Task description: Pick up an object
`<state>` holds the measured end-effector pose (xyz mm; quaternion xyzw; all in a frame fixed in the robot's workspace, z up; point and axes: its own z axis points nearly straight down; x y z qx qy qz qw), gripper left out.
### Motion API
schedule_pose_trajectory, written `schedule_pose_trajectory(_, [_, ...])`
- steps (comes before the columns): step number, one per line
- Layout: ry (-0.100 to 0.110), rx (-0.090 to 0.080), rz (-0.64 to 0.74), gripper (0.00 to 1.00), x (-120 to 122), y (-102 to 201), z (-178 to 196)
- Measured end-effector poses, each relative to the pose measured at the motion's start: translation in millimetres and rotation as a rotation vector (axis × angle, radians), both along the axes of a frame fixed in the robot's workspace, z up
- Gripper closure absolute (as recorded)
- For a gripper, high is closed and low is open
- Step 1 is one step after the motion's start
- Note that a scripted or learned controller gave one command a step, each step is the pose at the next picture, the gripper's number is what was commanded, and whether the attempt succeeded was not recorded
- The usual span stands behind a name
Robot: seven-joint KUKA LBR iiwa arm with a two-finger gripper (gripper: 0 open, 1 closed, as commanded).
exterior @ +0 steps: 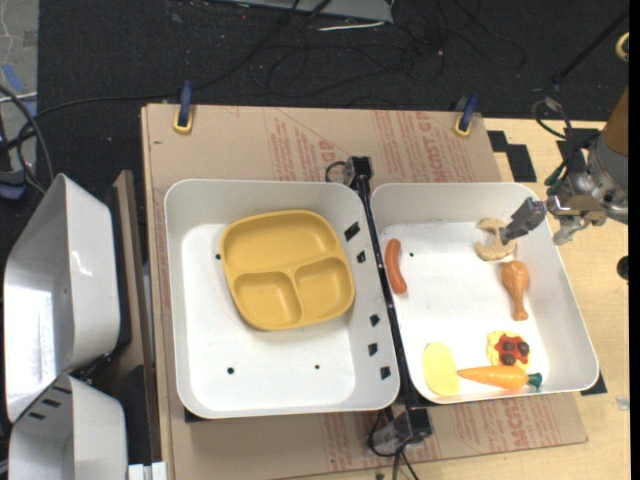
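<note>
The right bin (560, 268) holds several toy foods: a red sausage (396, 266) near its left wall, a beige mushroom piece (490, 241), a brown chicken drumstick (516, 287), a yellow oval slice (439, 368), an orange carrot (494, 376) and a yellow piece with red berries (511, 348). My gripper (548, 222) hangs over the bin's upper right corner, open, with nothing between its fingers. Its left finger (522, 218) is just right of the mushroom piece and above the drumstick.
The left bin (190, 298) holds a yellow divided plate (288, 268). A black divider with clips (375, 288) runs between the bins. White containers (60, 268) stand off the bench at the left. Cables lie on the dark floor behind.
</note>
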<state>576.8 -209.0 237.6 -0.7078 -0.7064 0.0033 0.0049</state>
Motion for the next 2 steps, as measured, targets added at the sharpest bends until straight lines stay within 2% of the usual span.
schedule_pose_trajectory(1, [-0.012, -0.003, 0.003, 0.0, 2.7, 0.6, 6.8])
schedule_pose_trajectory(2, [-0.008, -0.002, 0.006, 0.0, 12.2, 2.1, -43.2])
